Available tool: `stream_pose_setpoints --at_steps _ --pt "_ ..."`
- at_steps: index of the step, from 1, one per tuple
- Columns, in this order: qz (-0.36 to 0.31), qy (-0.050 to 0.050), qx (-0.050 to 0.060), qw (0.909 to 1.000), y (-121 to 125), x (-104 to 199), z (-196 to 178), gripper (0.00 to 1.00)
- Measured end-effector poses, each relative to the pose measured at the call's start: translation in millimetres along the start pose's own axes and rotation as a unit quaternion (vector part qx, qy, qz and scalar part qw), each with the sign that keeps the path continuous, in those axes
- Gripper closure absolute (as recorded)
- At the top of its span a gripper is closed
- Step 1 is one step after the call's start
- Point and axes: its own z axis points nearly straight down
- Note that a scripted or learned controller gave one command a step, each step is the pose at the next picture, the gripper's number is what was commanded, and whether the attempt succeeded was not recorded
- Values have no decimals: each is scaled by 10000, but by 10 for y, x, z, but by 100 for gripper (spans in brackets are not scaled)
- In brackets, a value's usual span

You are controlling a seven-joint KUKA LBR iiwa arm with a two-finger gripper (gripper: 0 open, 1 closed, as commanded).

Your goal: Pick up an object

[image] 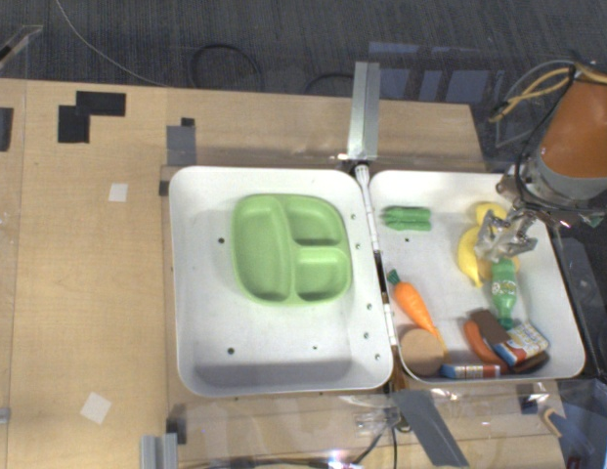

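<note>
The gripper (505,237) hangs low over the right bin (435,262), reaching in from the right beneath the orange band (580,135) of the arm. Its metal fingers (494,231) point down and appear set a narrow way apart, though glare on the metal keeps the exact opening uncertain. No object is seen clamped between them.

Directly under and just left of the fingers lies a yellow banana (471,252); the fingertips overlap its upper end in the view, and contact cannot be confirmed. Just below the gripper, a green bottle (503,291) stands close against the fingertips, possibly touching.

Further below the gripper, near the bin's lower right corner, sits a cluster: a brown sausage-like item (479,340), a small printed packet (526,340) and a red-and-blue marker (471,370). Below and to the left of the gripper lie a carrot (415,304) and a round tan item (421,350). To the gripper's left, well apart, a green pea pod (407,219) rests near the bin's upper left.

Far left of the gripper, the left bin (205,340) carries a green divided plate (289,248).
</note>
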Motion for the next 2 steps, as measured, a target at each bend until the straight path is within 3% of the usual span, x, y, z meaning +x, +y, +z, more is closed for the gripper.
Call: stream_pose_setpoints --at_steps 1,2 --pt "7 -16 51 10000 -28 -7 -56 0" --pt "-451 -14 61 9990 262 -122 298 0"
